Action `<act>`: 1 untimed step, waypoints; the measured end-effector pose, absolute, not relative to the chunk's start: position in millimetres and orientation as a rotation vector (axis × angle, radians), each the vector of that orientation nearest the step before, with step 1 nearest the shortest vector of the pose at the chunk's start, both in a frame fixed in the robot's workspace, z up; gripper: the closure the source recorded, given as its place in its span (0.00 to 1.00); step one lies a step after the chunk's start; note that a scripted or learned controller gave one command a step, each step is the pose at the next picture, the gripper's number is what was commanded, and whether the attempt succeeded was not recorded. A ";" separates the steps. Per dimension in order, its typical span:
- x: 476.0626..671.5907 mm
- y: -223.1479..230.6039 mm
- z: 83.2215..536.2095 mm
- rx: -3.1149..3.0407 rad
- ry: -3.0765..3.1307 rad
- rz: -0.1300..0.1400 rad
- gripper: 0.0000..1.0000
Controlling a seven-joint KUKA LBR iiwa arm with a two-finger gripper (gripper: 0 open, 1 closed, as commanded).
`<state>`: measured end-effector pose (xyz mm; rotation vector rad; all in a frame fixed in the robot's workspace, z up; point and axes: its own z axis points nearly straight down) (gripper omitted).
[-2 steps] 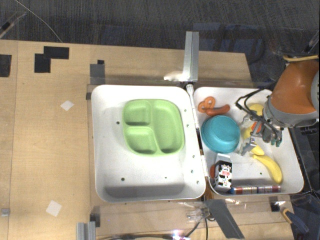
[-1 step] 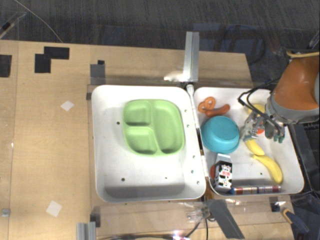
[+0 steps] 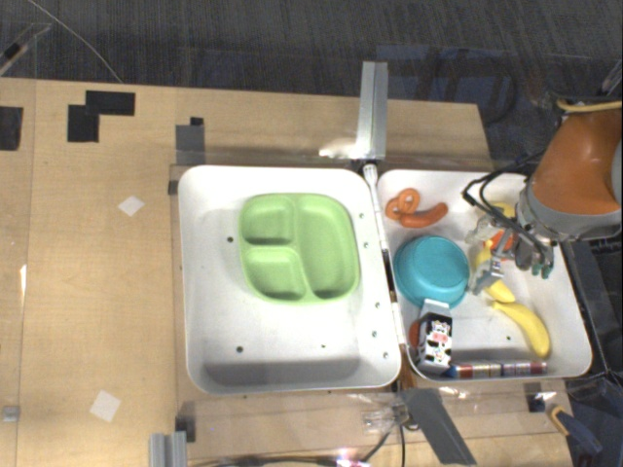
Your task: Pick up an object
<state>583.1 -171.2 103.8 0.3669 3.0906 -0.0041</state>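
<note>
Hand (image 3: 501, 257) grip unclear; curved yellow banana (image 3: 524, 323) near round teal bowl (image 3: 432, 269).

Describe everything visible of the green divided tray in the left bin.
The green tray is a pale lime, smooth plastic-looking dish with rounded corners and three compartments: two smaller ones on its left, one larger on its right. It lies flat and upright, slightly rotated, on the floor of the left bin, toward the bin's far half. Nothing sits in it or touches it.

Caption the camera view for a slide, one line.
Arm's hand low in the right bin between blue bowl and banana; green tray in the left bin.
</note>
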 end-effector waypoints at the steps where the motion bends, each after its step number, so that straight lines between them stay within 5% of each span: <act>1: 586.3 -171.0 117.1 0.362 3.080 -0.006 1.00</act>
